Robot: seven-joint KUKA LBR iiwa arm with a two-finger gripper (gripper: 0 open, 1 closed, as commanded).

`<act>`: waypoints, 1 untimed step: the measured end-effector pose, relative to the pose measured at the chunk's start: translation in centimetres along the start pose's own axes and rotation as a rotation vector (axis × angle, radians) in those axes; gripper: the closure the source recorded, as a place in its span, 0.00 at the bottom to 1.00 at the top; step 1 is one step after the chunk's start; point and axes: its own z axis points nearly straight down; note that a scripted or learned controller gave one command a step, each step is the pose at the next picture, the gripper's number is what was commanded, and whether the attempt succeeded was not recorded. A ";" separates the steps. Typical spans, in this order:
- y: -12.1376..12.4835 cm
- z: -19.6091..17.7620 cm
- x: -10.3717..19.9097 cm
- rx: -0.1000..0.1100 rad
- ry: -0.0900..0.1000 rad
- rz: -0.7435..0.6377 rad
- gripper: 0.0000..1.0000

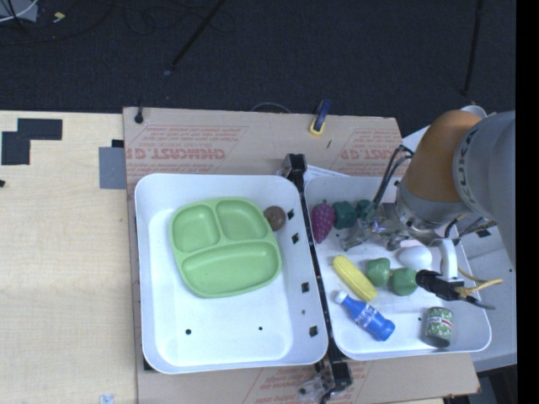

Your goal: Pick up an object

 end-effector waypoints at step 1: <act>0.0 -1.2 -0.1 0.000 0.000 0.003 1.00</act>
